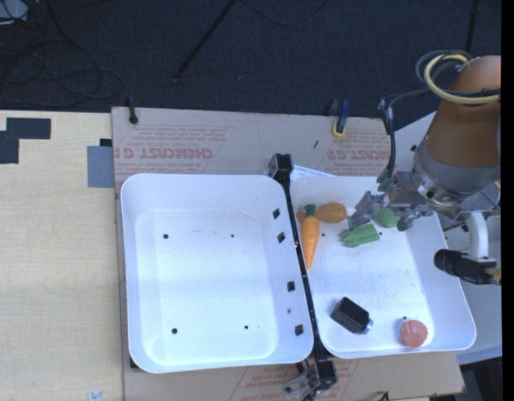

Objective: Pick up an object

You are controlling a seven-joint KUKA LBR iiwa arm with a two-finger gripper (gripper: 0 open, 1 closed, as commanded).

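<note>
My gripper (pixel 384 215) hangs over the upper part of the right bin (pixel 457 307), with its fingers spread open. A small green piece (pixel 387 219) shows in the gap between them, and I cannot tell whether they touch it. A longer green object (pixel 358 236) lies just below and left of the gripper. An orange carrot (pixel 309 241) lies along the bin's left wall, with an orange oval object (pixel 331 213) beside its top. A black block (pixel 351 315) and a reddish ball (pixel 413 333) rest near the front edge.
The left bin (pixel 156 199) sits beside the right one, joined by a black divider (pixel 294 257). Both stand on a cardboard sheet (pixel 198 144). The arm's orange and grey body (pixel 465 124) rises over the right bin's far right corner.
</note>
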